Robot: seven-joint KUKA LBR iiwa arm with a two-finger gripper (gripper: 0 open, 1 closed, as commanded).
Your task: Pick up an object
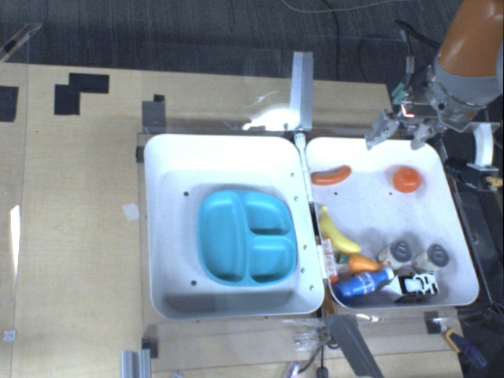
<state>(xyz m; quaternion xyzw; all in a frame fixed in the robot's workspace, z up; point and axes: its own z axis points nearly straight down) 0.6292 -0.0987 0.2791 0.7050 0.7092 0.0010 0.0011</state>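
My gripper (pixel 398 135) hangs over the far rim of the right bin (pixel 455 211), open, with nothing between its spread fingers. Just below it in the bin lie a reddish sausage (pixel 331 175) to the left and a round orange fruit (pixel 406 179) to the right. A yellow banana (pixel 335 235) lies along the bin's left wall. In the near corner sit an orange carrot-like piece (pixel 363 263), a blue bottle (pixel 362 283), a black and white toy (pixel 417 284) and two grey round pieces (pixel 402 250) (pixel 437 254).
The left bin (pixel 169 179) holds a blue divided plate (pixel 246 236). A metal post (pixel 302 93) rises at the back between the two bins. Cables and fittings run along the bench's right side (pixel 482 160).
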